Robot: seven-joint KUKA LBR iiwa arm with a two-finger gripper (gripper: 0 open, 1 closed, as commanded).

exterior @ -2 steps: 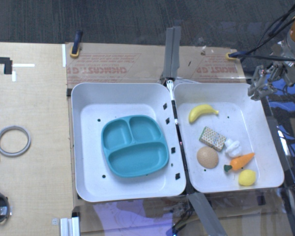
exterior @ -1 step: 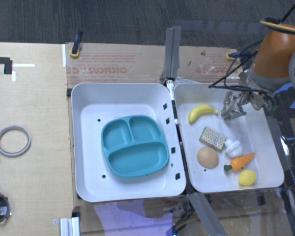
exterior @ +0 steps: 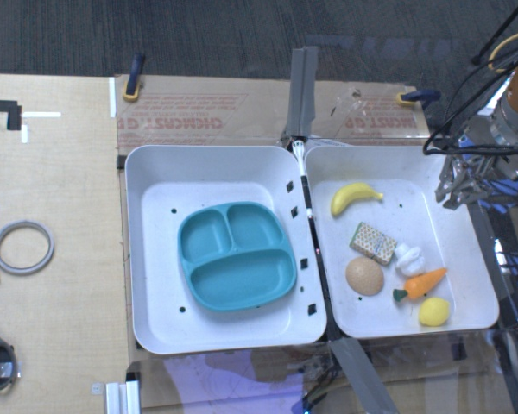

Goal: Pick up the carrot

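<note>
- Camera view: the carrot [exterior: 423,282] is lying in the right bin [exterior: 479,257], near its front right corner, with its green end pointing toward the bin's front and its orange tip angling up to the right.
- A yellow lemon [exterior: 434,311] is sitting just in front of the carrot, touching or nearly touching it.
- A tan round piece [exterior: 364,276] is resting to the carrot's left, with a patterned block [exterior: 373,242] and a small white object [exterior: 407,255] lying just behind.
- A banana [exterior: 354,197] is lying toward the back of the same bin.
- The gripper [exterior: 460,185] is hanging over the right bin's right rim, well apart from the carrot; I cannot tell how it is set, and nothing is showing in its grasp.
- A blue divided plate [exterior: 237,255] is sitting in the left bin [exterior: 147,231].
</note>
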